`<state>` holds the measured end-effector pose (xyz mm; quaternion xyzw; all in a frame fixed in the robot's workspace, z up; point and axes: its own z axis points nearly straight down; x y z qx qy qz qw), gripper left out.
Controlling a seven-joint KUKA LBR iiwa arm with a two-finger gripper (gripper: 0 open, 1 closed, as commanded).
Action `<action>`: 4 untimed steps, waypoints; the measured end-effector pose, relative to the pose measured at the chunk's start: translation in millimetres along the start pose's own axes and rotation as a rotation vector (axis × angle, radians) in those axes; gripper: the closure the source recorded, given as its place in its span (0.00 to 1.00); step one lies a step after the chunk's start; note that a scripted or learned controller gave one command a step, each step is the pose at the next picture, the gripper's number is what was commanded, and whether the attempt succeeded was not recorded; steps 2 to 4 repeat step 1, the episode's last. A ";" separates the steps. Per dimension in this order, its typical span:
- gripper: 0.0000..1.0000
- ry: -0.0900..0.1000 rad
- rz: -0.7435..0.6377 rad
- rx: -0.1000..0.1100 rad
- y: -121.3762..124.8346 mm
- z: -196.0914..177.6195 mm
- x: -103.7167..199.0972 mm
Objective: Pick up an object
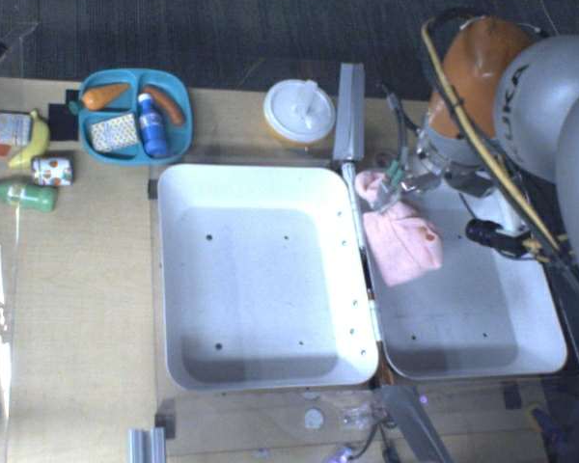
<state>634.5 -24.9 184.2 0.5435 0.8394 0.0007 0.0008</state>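
Arm (550, 85) overhead; hand (398, 183) pinching pink cloth (403, 244) top corner, cloth draped below in right bin (482, 345).

wide open floor across the left bin (261, 268) at frame centre, reachable from above anywhere inside its rim. in the right bin (482, 326), free floor along the lower half and lower right; upper left corner taken up by a pink cloth (401, 241), upper right crowded by the arm (531, 85) and its black cable (492, 234). raised double rim between the bins.
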 end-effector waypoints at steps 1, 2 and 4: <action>1.00 -0.002 -0.034 -0.004 29.4 -76.1 8.4; 1.00 -0.002 -0.034 -0.004 29.4 -76.1 8.4; 1.00 -0.002 -0.034 -0.004 29.4 -76.1 8.4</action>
